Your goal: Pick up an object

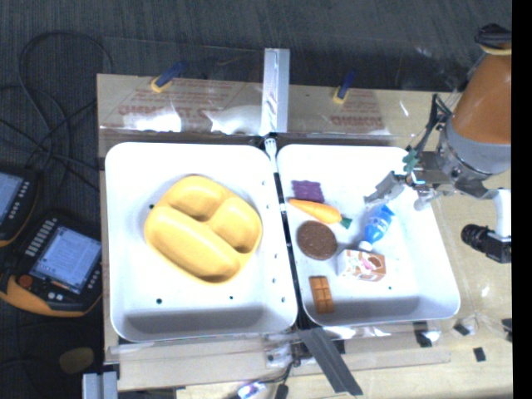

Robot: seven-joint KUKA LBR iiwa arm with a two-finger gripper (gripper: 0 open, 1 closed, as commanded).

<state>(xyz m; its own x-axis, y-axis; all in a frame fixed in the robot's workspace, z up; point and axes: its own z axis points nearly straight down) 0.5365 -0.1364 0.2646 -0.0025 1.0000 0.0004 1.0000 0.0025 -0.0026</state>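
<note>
My gripper hovers over the right part of the right bin, open, with nothing between its fingers. Just below it and to the left lies a small blue bottle, apart from the fingers. Also in this bin are a purple block, an orange carrot, a round brown cookie, a white and pink packet and a small brown bar. A big yellow bread-shaped thing fills the middle of the left bin.
The ridge between the two bins runs down the middle. Clear plastic sheeting with clamps lies behind the bins. A tablet and handheld controller sit left of the bench. The right bin has bare floor along its right side.
</note>
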